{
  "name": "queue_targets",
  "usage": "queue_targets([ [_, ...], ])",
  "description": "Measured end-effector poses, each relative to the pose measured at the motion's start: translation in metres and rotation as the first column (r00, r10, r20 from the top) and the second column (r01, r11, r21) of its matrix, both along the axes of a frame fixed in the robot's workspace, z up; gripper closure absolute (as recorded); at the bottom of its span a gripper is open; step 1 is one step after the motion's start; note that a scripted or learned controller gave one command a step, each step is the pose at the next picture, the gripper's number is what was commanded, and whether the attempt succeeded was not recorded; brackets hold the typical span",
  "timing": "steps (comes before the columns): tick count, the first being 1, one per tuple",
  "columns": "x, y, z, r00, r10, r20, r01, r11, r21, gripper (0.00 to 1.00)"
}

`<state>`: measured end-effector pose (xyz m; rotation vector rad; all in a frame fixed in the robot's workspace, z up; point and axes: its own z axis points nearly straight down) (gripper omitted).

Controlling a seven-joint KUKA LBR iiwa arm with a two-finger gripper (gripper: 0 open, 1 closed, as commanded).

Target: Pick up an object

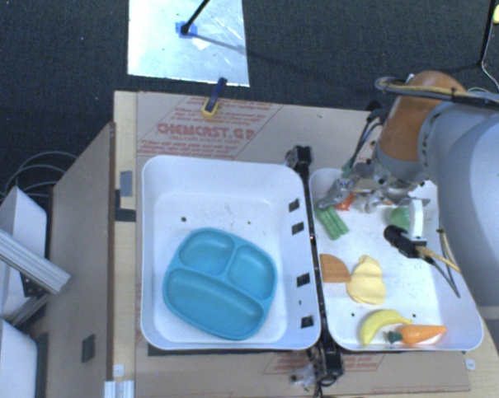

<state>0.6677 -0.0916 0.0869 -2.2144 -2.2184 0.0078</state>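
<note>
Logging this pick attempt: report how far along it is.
Done: the gripper is down in the right bin, by the green block. In hand: nothing visibly held. Left: grasp and lift; banana, carrot and yellow duck lie untouched.

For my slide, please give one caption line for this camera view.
Arm's gripper lowered into right bin over green block; blue tray in left bin.

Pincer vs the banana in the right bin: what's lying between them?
In the camera view, between the pincer and the banana lie a green block, an orange-brown slice and a pale yellow piece.
</note>
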Motion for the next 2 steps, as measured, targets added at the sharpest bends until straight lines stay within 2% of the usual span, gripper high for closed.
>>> queue_targets([
  [1,0.000,0.000,0.009,1.000,0.003,0.009,-0.003,1.000,-0.001,1.00],
  [2,-0.060,0.008,0.070,1.000,-0.002,0.007,0.002,1.000,0.000,1.00],
])
